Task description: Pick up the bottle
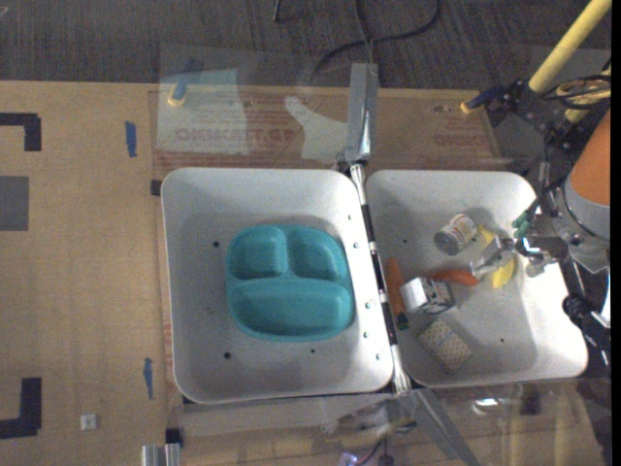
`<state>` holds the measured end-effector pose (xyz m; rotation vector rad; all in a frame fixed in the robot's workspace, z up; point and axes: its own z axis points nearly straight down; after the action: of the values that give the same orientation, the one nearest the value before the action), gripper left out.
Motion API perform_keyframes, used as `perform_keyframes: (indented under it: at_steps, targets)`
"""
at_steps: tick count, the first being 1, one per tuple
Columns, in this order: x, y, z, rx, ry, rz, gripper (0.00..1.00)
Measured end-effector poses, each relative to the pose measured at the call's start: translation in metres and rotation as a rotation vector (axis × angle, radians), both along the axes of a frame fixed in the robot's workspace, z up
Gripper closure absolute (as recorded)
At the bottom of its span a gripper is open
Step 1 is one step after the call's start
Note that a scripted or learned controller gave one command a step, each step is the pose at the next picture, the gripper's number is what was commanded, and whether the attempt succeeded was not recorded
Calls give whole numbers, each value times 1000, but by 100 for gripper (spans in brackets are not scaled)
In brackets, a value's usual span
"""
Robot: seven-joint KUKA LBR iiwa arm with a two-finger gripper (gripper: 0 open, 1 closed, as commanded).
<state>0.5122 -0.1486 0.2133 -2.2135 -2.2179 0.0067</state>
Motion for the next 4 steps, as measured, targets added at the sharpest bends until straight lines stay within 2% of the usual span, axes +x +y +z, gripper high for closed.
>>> perform_keyframes:
  at_steps: [1, 2, 3, 4]
  targets:
    - [-10, -11, -122, -2, -3, -189, 0]
    - [-13, -13, -116, -1, 3, -196, 100]
    - [6, 84, 24, -3, -3, -89, 100]
    - [38, 200, 70, -4, -4, 95, 100]
